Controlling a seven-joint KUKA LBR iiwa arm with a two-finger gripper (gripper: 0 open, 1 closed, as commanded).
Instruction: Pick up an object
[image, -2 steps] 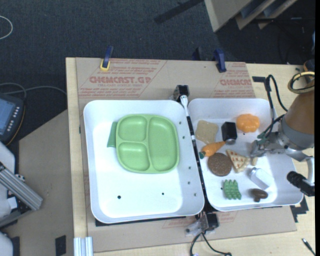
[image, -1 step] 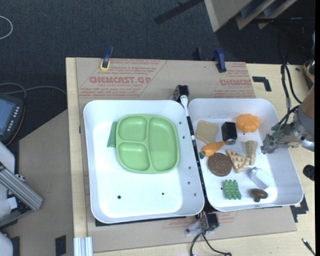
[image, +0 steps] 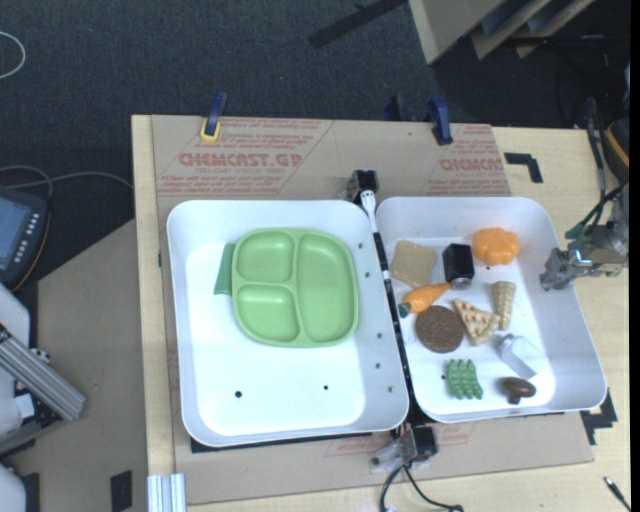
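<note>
Judging from how things lie, the approach step is in hand and no pick has been made: every object lies on a bin floor, and nothing is seen at the gripper (image: 566, 268).

The bench (image: 150, 300) carries two white bins side by side. The left bin (image: 200, 330) holds a green divided plate (image: 295, 287), set toward its far edge. The right bin (image: 565, 350) holds the loose items from which one is to be picked. Along its far edge an orange fruit (image: 496, 245) is seen near the right corner, with a black block (image: 458, 263) and a tan bread slice (image: 414, 263) to its left. Near the middle lie a carrot (image: 427, 297), a brown round cookie (image: 439, 328), a sandwich wedge (image: 475, 320) and a cone (image: 502, 301). Toward the near edge lie a small white bottle (image: 514, 352), a green ridged piece (image: 463, 379) and a dark brown lump (image: 518, 388).

The gripper is placed just outside the right edge of the right bin, level with the orange fruit, and nothing is touched by it. How far it is spread cannot be told, the view being too small and blurred there.

For the next move, the gripper would have to be carried inward over the bin rim, centred above one item and lowered; the orange fruit and the cone are nearest.
</note>
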